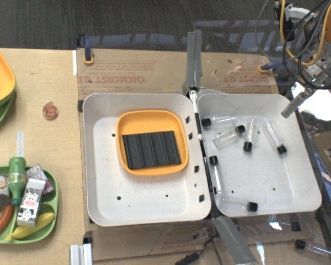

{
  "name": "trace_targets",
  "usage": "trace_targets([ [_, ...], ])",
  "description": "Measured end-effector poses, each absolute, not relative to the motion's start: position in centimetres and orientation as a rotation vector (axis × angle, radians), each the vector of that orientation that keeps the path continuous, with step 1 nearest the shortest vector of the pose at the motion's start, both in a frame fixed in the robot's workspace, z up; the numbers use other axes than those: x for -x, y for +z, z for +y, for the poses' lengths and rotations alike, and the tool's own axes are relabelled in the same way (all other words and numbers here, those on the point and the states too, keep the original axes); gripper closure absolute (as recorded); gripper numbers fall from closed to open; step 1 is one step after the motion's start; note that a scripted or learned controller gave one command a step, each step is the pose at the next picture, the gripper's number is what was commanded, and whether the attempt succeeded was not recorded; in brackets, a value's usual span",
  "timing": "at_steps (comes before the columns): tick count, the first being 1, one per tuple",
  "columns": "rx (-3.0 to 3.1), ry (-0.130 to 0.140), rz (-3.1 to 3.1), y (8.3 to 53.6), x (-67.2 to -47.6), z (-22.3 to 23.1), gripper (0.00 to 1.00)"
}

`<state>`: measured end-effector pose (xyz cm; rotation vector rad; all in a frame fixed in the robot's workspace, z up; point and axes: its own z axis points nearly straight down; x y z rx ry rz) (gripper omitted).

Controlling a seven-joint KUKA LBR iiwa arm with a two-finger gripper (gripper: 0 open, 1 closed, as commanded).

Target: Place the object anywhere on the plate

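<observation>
An orange plate [129,127] lies in the left white bin [99,192], toward its far side. A dark grey ridged slab [152,149] rests flat on the plate and covers most of its middle. My gripper [295,101] hangs at the far right corner of the right bin [298,197], under a bundle of cables, well away from the plate. A grey part of it slants down over the bin's rim. Nothing is seen held in it.
Several clear tubes with black caps [247,135] lie scattered in the right bin. On the bench at left are a green tray of toy food [22,203], an orange dish [0,84] and a small pink piece [50,111].
</observation>
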<state>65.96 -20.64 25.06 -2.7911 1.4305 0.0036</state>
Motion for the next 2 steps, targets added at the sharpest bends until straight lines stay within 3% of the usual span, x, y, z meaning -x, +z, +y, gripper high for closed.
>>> trace_targets([
  [2, 3.121, -0.003, 0.321, 18.9, -66.0, -21.9, 0.00],
])
